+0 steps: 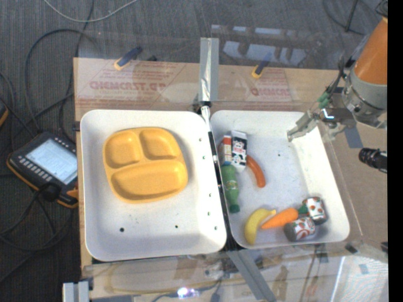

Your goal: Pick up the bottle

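Observation:
A green bottle lies along the left wall of the right bin, its neck pointing to the back. Just behind it lie a red-and-white tube and a small milk carton. My gripper hangs over the back right corner of the right bin, well to the right of the bottle and apart from it. Its fingers are spread open with nothing between them.
The right bin also holds an orange sausage, a banana, a carrot and two cans at the front. A yellow divided plate sits in the left bin.

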You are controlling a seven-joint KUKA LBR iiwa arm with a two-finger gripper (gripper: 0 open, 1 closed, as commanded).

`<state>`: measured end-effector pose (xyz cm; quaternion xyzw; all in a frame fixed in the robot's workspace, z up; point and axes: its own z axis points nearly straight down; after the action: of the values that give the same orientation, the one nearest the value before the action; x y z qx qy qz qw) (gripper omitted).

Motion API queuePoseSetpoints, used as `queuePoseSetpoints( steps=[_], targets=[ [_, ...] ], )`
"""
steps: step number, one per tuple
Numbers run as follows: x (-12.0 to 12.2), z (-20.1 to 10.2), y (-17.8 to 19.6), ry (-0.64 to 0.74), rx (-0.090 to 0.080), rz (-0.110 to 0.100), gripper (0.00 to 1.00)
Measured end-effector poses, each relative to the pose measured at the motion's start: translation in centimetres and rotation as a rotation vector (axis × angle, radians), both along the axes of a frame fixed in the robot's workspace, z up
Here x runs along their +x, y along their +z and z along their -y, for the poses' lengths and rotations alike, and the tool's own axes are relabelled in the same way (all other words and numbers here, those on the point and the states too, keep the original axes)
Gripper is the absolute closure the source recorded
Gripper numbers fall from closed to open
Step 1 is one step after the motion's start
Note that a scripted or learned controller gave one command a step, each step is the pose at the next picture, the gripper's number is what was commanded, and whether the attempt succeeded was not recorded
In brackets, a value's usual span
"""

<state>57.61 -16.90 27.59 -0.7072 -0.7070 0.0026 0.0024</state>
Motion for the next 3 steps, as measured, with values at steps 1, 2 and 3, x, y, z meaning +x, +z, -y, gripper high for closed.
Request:
queuePoseSetpoints(
  steps=[1, 2, 3],
  targets=[
    [-1.0, -8.7, -9.3, 0.507, 0.004, 0.006, 0.00],
    [-1.9, -13.7, -9.3, 0.862, 0.005, 0.006, 0.00],
    [-9.3, -12.8, -9.3, 0.898, 0.005, 0.004, 0.00]
  ],
)
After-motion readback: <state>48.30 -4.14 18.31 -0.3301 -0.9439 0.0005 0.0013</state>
